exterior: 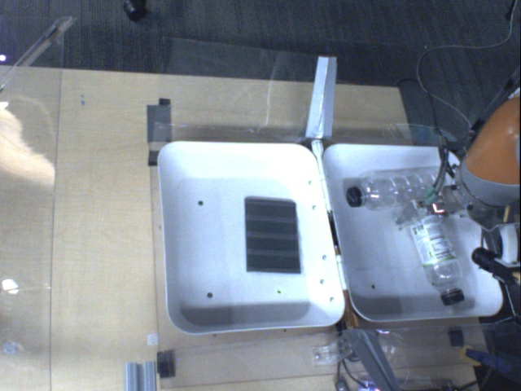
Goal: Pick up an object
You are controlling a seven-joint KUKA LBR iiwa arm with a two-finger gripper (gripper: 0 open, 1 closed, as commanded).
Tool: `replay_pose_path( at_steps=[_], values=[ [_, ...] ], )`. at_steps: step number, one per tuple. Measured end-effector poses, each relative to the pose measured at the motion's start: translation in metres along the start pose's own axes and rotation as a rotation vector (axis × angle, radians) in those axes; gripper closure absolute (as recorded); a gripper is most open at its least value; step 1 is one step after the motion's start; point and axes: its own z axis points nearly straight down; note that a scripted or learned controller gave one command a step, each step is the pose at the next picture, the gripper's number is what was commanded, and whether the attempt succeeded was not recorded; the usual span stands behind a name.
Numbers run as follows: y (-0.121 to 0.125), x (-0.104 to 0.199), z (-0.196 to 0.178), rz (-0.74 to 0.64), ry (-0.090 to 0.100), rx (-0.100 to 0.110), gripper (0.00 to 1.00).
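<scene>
Rightward, two bottles [407, 210] in bin [366, 296]

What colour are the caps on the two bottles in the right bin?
Both caps are black, on clear plastic bottles and, as the camera view shows.

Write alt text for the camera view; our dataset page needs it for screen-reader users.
Two shallow white bins sit side by side on a wooden bench: the left bin holds a dark ridged rectangular object, the right bin two clear plastic bottles. A grey-and-orange robot arm reaches in from the right.
</scene>
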Motion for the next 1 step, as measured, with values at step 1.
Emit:
replay_pose_path(
  at_steps=[1],
  values=[
    [0.0398, 0.0474, -0.0758, -0.030, 0.002, 0.009, 1.00]
  ],
)
